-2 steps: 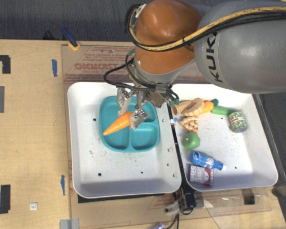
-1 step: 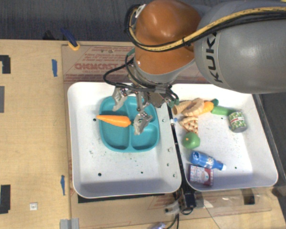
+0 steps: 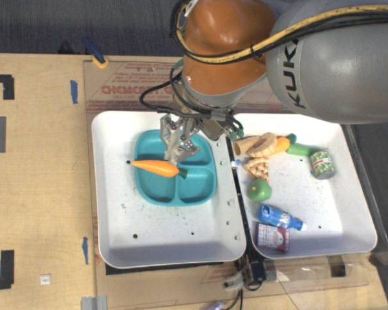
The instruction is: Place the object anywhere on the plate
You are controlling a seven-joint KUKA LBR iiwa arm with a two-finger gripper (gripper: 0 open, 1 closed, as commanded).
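Camera view looks down on the big grey arm (image 3: 336,50), whose orange band bulks over the back of the left bin (image 3: 116,231), with the right bin (image 3: 349,231) beside it. Inside the left bin sits the teal plate (image 3: 200,189), divided into compartments, and across its left part lies the toy carrot (image 3: 156,167), its pale tip reaching past the plate's left rim and its green end resting near the middle divider. The gripper (image 3: 179,148) hangs directly above the carrot's right half, fingertips just over it or touching it; whether the fingers stand apart or together I cannot tell, since the metal parts overlap from this angle. Judging by how things lie, the placing step looks nearly done: the carrot rests on the plate, so the next move likely calls for a clean release, if one remains, and a straight lift away without dragging the carrot off. Smaller things crowd the right bin: a blue packet (image 3: 279,218), a green can (image 3: 322,163) and a green fruit (image 3: 260,190).
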